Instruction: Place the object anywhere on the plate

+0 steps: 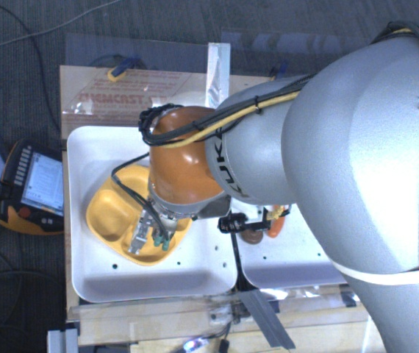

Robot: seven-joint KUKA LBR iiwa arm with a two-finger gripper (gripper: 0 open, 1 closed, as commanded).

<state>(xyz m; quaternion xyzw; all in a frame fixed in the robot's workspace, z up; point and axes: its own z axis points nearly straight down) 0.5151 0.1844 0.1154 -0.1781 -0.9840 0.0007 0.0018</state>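
Note:
A yellow plate (108,215) with raised sections lies in the left white bin (92,285), tilted toward the bin's left side. My gripper (149,238) hangs low over the plate's right part, under the orange wrist band (184,160). I make out nothing held in it. A small brown and orange object (259,231) lies at the left edge of the right bin (290,271), partly hidden by the arm.
The big grey arm (327,160) covers most of the right bin and the gap between the bins. A teach pendant (33,190) lies on the floor to the left of the bench. Cardboard (114,94) sits behind the left bin.

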